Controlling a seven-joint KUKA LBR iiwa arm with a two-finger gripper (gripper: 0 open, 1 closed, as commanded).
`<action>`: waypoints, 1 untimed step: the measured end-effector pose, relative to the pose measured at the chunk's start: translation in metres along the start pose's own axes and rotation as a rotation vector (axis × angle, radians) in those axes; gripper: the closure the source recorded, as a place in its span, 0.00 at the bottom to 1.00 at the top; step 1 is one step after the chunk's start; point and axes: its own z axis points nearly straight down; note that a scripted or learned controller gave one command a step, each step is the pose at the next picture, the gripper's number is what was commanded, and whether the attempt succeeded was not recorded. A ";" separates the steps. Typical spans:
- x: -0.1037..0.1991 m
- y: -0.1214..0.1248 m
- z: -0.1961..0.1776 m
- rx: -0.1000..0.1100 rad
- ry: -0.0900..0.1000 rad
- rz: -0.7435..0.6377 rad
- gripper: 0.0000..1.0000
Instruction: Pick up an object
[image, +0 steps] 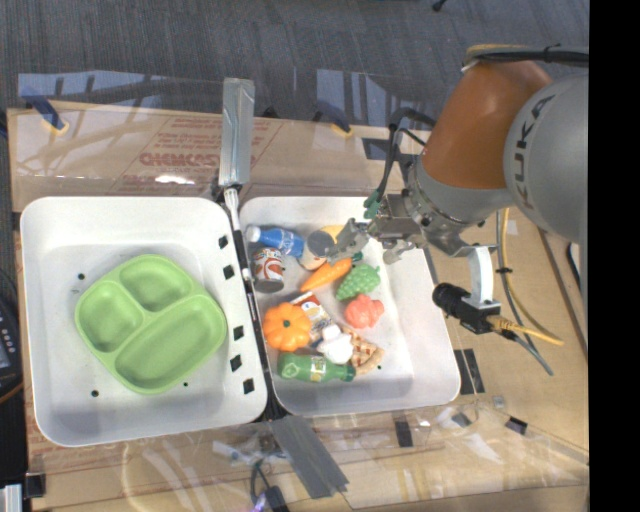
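Tool (372, 232): you find it at the upper right of the right bin (425, 375), over that bin's back edge, at the end of the grey arm (520, 130) with its orange band. You cannot tell how its jaws stand; nothing shows gripped in it.

Right bin, centre of frame, your pick candidates:
- blue can (277, 240), lying at the upper left corner
- red-and-white can (267, 268), just below the blue one
- carrot (327, 275), tilted, just below the tool
- green leafy piece (358, 282), beside the carrot's right end
- red strawberry-like piece (364, 311), under the green piece
- orange pumpkin (287, 326), left of centre
- white piece (337, 347), touching the pumpkin's lower right
- pizza slice (365, 355), right of the white piece
- green bottle (315, 369), lying along the front

Left bin (50, 400), left of frame: one green divided plate (150, 322), three compartments.

Both bins sit side by side on the tabletop (560, 400).
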 end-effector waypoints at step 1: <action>-0.105 0.040 0.112 0.004 0.000 -0.037 0.00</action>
